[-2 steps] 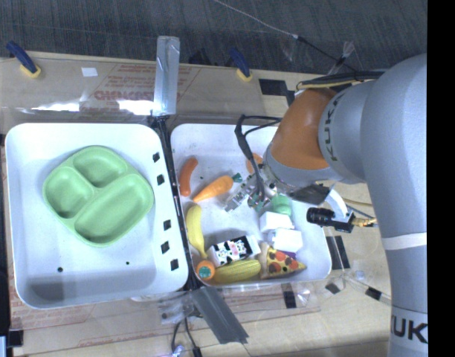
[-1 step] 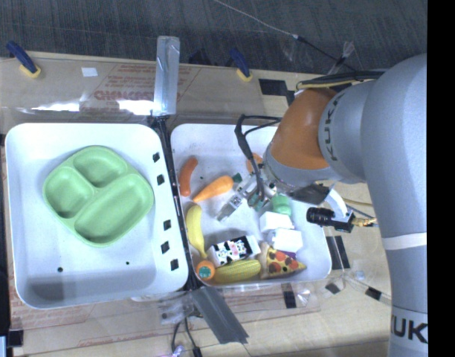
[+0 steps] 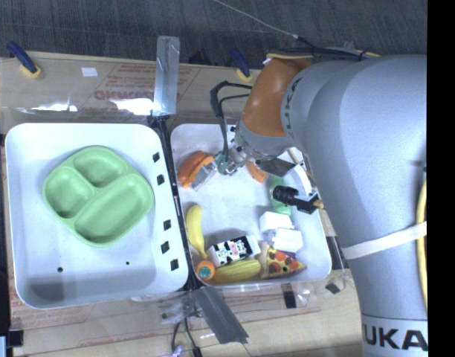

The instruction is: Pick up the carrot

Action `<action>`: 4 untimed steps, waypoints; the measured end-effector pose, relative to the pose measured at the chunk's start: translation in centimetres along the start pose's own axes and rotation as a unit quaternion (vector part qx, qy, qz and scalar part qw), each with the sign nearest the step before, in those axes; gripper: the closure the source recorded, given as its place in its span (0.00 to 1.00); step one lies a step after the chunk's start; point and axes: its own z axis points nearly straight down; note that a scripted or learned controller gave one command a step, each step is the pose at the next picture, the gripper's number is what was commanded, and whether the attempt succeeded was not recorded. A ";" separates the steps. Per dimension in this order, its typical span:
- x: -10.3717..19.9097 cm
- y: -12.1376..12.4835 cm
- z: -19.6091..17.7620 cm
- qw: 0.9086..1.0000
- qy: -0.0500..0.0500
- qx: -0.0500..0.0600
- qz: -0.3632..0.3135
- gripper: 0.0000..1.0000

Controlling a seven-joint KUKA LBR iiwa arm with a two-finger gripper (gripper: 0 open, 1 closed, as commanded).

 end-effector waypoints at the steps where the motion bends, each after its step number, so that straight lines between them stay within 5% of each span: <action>1: -0.7 1.5 0.0 0.968 0.000 0.001 0.251 0.00; 2: -4.0 1.1 0.1 0.870 0.004 0.011 0.494 0.00; 3: -3.9 1.4 -1.0 0.872 0.002 0.007 0.489 1.00; 4: -3.8 1.4 -0.9 0.872 0.003 0.008 0.489 0.00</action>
